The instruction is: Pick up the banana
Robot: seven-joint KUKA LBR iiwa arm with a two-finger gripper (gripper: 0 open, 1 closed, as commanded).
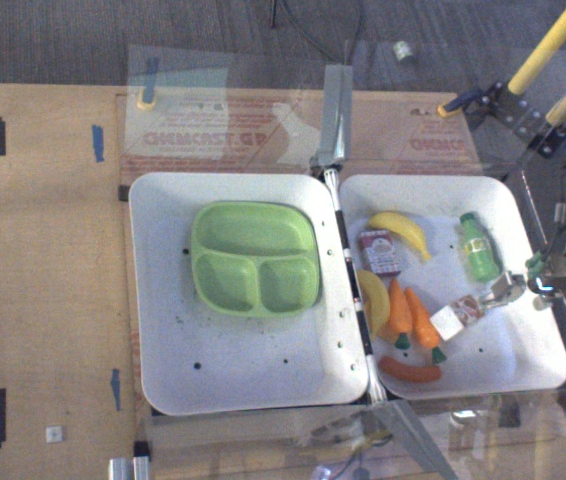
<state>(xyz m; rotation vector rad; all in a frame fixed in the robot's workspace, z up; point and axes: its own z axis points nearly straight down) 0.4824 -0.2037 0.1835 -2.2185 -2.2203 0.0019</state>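
Approach step: the claw (511, 290), jaws' state unclear, sits right of the curved yellow plastic banana (404, 231); next, reach left over it.

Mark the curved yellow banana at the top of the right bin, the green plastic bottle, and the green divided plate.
Curved yellow banana (406, 232), camera view, mid-curve.
Green plastic bottle (479, 252), camera view, body.
Green divided plate (254, 230), camera view, large upper compartment.

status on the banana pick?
Pincer low in right bin, beside small white box. Banana untouched at bin's top, next to red box. Green bottle between arm and banana.
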